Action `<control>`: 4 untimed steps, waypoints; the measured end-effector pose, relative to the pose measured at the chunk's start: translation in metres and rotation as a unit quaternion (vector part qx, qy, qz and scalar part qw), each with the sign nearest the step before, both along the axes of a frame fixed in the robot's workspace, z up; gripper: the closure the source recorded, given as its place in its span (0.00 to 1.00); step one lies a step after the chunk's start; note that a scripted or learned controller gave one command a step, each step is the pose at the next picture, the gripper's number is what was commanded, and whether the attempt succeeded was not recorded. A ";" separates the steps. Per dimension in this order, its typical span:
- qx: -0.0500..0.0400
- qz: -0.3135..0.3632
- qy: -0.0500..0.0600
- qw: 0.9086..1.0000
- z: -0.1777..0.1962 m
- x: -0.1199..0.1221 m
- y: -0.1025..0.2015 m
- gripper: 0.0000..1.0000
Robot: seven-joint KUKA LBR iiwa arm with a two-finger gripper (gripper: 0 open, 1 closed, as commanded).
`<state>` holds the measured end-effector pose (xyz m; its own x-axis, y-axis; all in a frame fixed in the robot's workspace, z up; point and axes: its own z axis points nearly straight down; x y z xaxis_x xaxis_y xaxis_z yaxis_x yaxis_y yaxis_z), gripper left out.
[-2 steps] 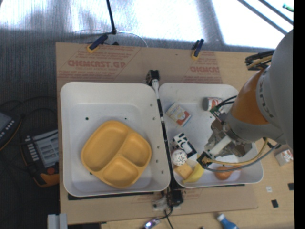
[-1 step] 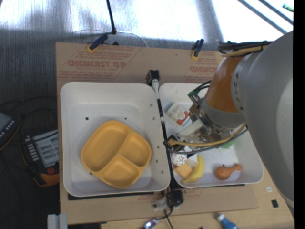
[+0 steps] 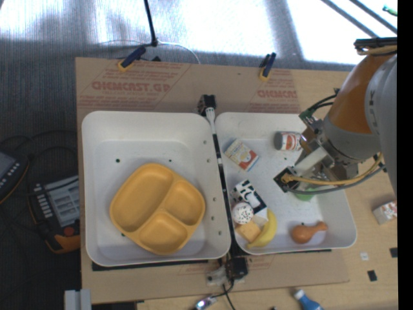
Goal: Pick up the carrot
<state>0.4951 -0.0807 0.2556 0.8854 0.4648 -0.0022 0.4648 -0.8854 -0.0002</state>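
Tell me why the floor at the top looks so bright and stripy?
In the camera view, strong light falls in pale bands on the floor behind the bench, nearly washing it out; the left bin is lit evenly, with a soft shadow under the yellow plate; small things in the right bin look slightly blurry.

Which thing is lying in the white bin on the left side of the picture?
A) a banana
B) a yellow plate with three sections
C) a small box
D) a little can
B: the yellow plate lies in the left bin, while the banana, the can and the small box are all in the right bin.
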 end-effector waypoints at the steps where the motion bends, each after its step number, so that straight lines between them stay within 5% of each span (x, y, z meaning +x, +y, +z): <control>1: 0.001 -0.115 0.001 0.993 -0.072 -0.012 0.072 1.00; 2: 0.000 -0.049 0.001 0.999 -0.072 -0.010 -0.004 1.00; 3: 0.001 -0.033 0.000 0.999 -0.161 -0.012 -0.013 1.00; 4: 0.000 -0.140 0.000 0.990 -0.022 -0.012 0.061 1.00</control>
<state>0.4835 -0.0197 0.2336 0.9796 0.2008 -0.0023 0.2008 -0.9796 -0.0008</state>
